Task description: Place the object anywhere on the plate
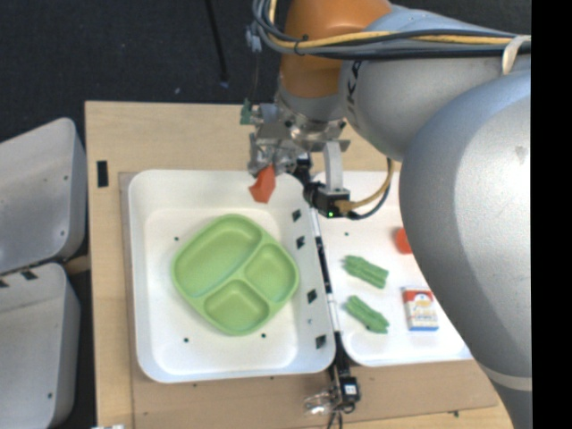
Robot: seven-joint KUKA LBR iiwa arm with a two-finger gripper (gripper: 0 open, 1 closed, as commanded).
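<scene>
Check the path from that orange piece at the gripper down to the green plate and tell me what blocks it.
Nothing visible blocks it. The orange piece hangs at the gripper above the left bin's far edge, and the green plate lies just below it in view, with bare white bin floor between them.

Robot lab setup: grey arm mounted over a wooden bench, two white bins fixed side by side, cables routed along the arm.

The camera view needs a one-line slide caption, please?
The tool carries an orange object above the left bin, near the green divided plate.
</scene>
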